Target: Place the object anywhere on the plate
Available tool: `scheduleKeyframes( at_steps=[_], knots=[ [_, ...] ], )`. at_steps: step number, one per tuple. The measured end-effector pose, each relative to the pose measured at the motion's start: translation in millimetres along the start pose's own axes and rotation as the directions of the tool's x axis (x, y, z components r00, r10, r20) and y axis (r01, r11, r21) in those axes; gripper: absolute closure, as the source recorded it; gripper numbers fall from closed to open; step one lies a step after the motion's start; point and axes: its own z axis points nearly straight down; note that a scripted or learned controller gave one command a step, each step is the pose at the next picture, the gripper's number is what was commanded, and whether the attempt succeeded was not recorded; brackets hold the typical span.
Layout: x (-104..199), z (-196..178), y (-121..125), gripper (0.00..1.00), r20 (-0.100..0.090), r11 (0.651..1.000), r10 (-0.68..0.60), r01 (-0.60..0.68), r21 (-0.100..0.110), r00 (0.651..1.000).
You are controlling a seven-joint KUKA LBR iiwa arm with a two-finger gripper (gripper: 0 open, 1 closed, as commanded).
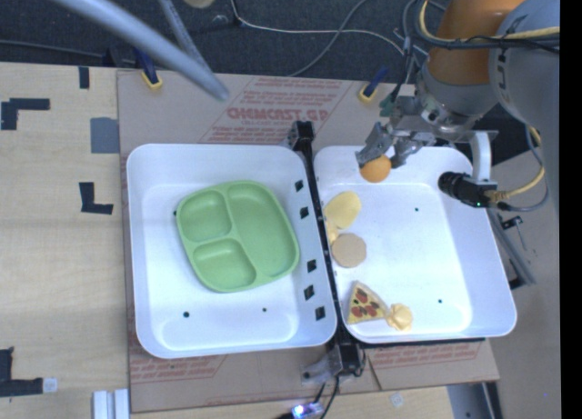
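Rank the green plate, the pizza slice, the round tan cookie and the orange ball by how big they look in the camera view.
1. green plate, by far the largest.
2. pizza slice and round tan cookie look about alike, so no ranking between them.
3. orange ball, smallest, at the end effector, though raised toward the camera.

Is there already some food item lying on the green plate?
No, the green plate in the left bin has bare compartments, and the food pieces lie in the right bin.

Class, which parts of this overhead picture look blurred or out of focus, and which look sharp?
Camera view: the grey bar crossing the top left is soft and blurred, as is the orange band on the arm; the green plate and pizza slice are sharp.
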Motion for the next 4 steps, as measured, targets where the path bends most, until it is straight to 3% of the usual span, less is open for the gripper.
scheduleKeyframes(
  at_steps=[2,4],
  knots=[
    [108,20,-32,1.00,0.000,1.000,-0.002,0.002,0.001,1.000],
    [213,9,-78,1.00,-0.001,1.000,-0.003,0.003,0.001,1.000]
  ],
)
